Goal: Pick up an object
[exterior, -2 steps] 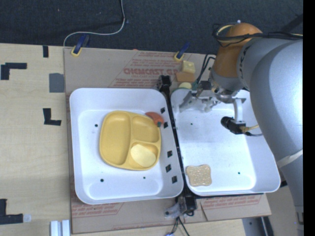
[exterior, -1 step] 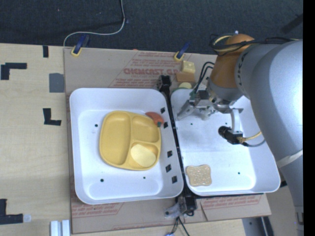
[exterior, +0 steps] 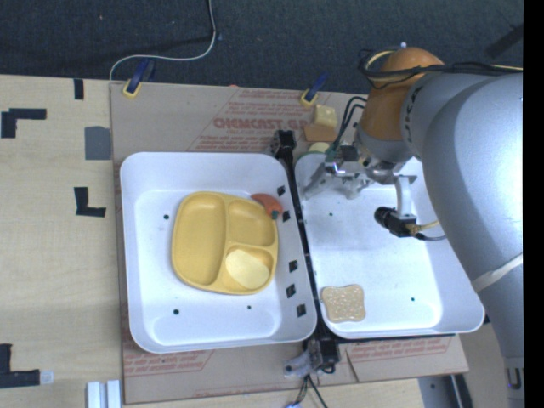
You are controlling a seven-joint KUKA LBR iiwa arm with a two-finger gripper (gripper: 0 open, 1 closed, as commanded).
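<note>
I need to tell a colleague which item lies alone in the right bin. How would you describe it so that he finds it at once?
Start at the right bin, the one under the grey arm. Look along its near edge, beside the divider between the two bins: there lies a small beige slice of toast. It is flat, speckled and roughly square, unlike the big yellow divided plate in the left bin.

We look down at a slant from one fixed camera above the bench (exterior: 51,228), close enough that both white bins (exterior: 144,253) span mid-frame, the arm (exterior: 476,143) entering from the right.
</note>
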